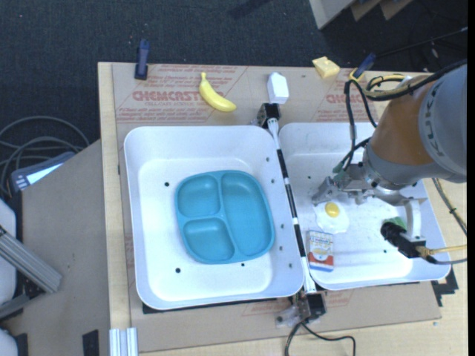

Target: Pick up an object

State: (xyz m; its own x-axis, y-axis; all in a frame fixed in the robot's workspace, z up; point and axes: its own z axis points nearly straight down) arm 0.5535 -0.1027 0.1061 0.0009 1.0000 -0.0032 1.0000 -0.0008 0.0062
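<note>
the gripper [332, 191] hangs just above a glossy fried-egg toy [332, 215] in the right bin [312, 143]; i cannot tell its jaw opening. a small printed carton [320, 248] lies nearby.

Glossy plastic teal tray [223, 217]; smooth white bins [148, 169]; matt cardboard bench [119, 95].

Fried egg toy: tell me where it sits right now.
The fried egg toy lies in the right bin, near its left wall, just above the small carton and directly below the gripper.
</note>
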